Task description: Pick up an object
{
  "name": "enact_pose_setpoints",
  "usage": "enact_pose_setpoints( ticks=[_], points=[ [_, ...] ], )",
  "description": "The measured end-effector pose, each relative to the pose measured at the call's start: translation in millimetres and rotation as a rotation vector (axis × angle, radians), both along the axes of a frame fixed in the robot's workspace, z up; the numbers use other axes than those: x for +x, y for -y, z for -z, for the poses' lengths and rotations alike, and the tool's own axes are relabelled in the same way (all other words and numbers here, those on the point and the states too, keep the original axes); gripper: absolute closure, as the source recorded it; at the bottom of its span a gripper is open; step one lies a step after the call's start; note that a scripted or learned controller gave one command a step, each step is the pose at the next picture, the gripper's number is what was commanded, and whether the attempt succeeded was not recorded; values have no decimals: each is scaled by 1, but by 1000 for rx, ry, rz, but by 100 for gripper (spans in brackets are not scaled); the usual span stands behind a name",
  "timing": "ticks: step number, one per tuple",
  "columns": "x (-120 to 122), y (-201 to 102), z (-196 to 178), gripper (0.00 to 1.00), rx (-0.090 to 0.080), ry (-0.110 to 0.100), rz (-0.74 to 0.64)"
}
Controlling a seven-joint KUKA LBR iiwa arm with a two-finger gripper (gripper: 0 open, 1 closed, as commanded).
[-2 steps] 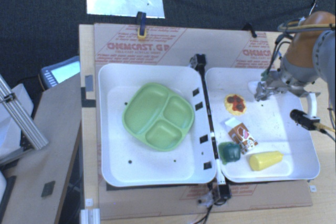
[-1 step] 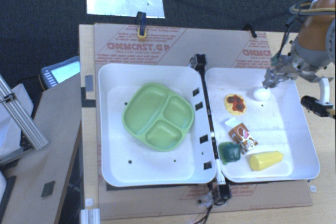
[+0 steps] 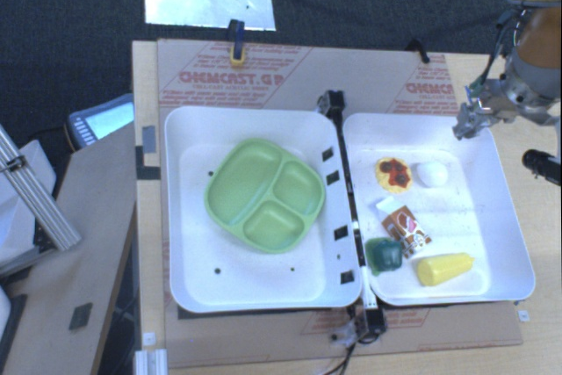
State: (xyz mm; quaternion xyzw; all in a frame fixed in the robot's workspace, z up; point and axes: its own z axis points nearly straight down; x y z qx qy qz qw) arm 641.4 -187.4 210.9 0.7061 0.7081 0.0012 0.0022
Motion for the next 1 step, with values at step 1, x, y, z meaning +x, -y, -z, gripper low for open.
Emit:
enact_pose_setpoints(
  ticks=[1],
  points=[
    [2, 0, -55, 100, -1, 3, -3]
  ],
)
